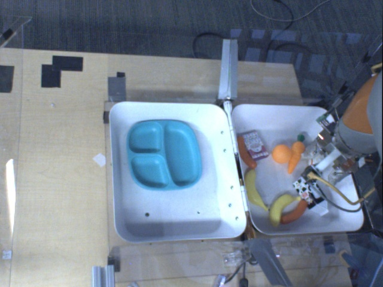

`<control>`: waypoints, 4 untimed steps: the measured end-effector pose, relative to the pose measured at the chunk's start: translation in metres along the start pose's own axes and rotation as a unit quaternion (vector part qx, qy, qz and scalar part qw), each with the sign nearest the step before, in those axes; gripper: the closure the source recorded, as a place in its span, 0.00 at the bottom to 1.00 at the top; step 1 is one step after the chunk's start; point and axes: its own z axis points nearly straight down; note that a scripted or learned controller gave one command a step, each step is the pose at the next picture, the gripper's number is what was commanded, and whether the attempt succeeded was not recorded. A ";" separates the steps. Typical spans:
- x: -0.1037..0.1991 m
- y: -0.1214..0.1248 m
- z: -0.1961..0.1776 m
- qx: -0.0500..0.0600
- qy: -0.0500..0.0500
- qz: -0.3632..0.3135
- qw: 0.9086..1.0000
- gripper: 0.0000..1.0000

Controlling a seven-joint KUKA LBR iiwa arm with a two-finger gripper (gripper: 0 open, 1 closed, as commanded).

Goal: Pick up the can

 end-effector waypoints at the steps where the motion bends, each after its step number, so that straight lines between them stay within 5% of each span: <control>1: 0.003 -0.001 -0.011 0.000 0.001 -0.006 1.000 1.00; 2: 0.003 -0.001 -0.011 -0.001 0.001 -0.006 1.000 0.00; 3: -0.009 0.005 -0.007 0.000 0.001 -0.163 0.987 0.00; 4: 0.013 0.009 0.019 0.000 0.003 -0.159 0.987 0.00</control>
